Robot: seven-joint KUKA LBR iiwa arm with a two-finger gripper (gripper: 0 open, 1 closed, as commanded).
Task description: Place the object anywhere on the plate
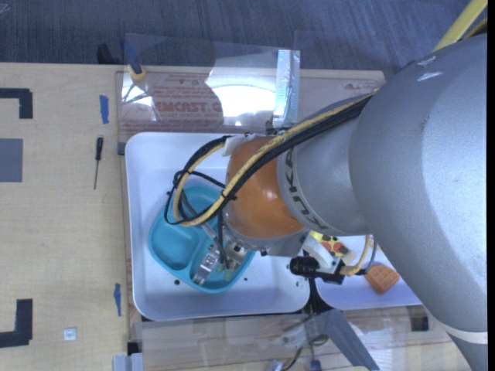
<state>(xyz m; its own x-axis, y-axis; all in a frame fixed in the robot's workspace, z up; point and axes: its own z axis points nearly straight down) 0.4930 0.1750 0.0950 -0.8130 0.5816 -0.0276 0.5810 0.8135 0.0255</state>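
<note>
A blue plate with divided sections lies in the left white bin, toward its front left. My gripper hangs low over the plate's right part, under the orange band of the wrist. The wrist and its cables hide the plate's right side. I cannot make out anything held in the gripper. A small orange ridged object lies in the right bin, just past the arm's edge and well to the right of the plate.
The grey arm covers most of the right bin and the right half of the left bin. Yellow and black cables loop over the plate. A clear plastic panel stands behind the bins. A screwdriver lies on the bench at left.
</note>
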